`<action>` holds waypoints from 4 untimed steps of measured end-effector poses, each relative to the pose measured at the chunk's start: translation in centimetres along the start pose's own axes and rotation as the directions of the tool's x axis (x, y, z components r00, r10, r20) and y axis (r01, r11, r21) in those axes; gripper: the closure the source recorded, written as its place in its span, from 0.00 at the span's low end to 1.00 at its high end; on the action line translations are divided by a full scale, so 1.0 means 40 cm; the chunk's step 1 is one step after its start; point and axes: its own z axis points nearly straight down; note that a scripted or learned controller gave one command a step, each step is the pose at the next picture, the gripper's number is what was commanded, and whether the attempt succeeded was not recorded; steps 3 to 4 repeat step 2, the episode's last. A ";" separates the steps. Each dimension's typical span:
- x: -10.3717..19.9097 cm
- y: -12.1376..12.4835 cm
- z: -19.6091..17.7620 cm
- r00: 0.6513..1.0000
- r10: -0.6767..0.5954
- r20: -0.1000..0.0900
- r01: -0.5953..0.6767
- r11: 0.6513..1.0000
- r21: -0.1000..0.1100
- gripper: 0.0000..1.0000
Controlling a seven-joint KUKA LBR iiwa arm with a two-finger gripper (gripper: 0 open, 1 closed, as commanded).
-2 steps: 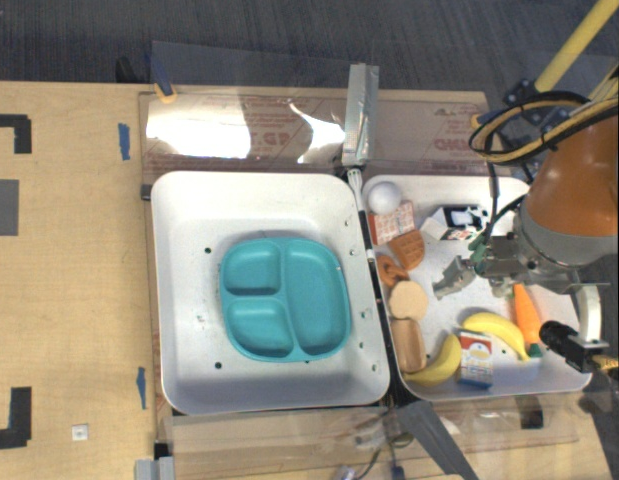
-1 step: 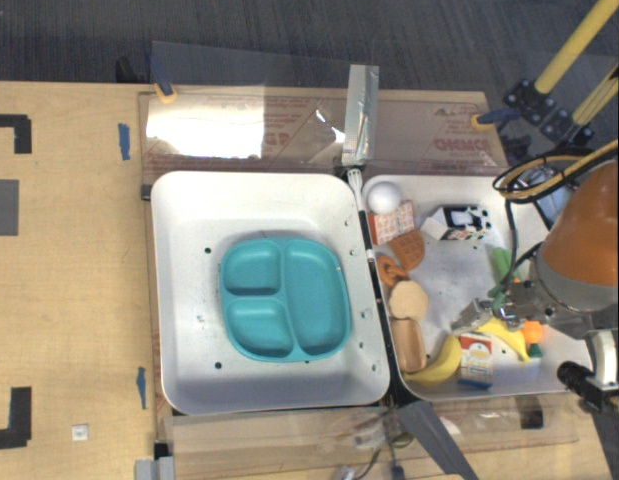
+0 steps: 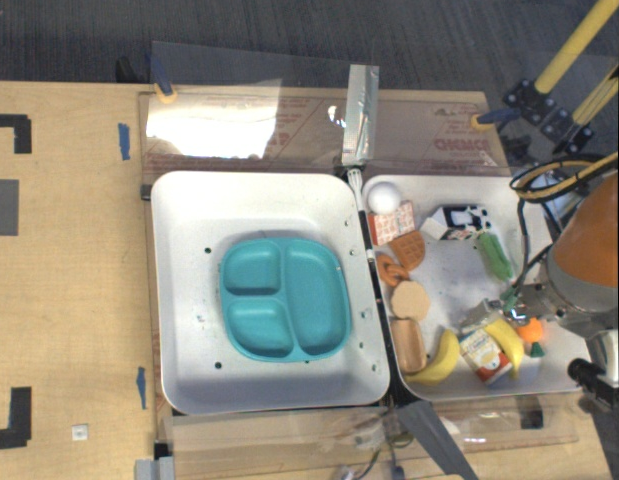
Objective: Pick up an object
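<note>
A grey robot arm with an orange band (image 3: 589,230) reaches in over the right-hand white bin (image 3: 439,193), its end effector (image 3: 517,313) low among a heap of toy groceries; whether it is released or clenched on anything cannot be made out, as the wrist hides much of it. Directly beneath and beside the end effector lie a glossy yellow banana-shaped piece (image 3: 507,336), a small orange piece (image 3: 532,331) and a printed carton (image 3: 484,353) whose label is too small to read. To its left sits a curved yellow banana (image 3: 439,360), then a tan rounded block (image 3: 407,345) and a pale round disc (image 3: 410,300). Farther away, beyond the end effector toward the bin's far wall, are a smooth green cylinder (image 3: 495,254), a black-and-white packet (image 3: 463,219), a red-and-white box (image 3: 391,222) with unreadable print, a white ball (image 3: 383,198) and an orange-brown pretzel-like shape (image 3: 401,256). Well to the left, the other white bin (image 3: 179,268) holds a matte teal divided plate (image 3: 285,298) with three compartments. Reversed red lettering shows on the cardboard (image 3: 459,143) beyond the bins, on the pale wooden counter (image 3: 59,298).
</note>
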 end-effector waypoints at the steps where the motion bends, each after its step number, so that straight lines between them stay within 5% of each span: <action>1: -0.009 -0.002 -0.021 1.000 0.004 0.009 -0.004 1.000 -0.001 1.00; 2: 0.165 0.108 -0.226 0.996 -0.090 0.007 0.090 0.996 0.005 1.00; 4: 0.165 0.108 -0.226 0.996 -0.090 0.007 0.090 0.996 0.005 1.00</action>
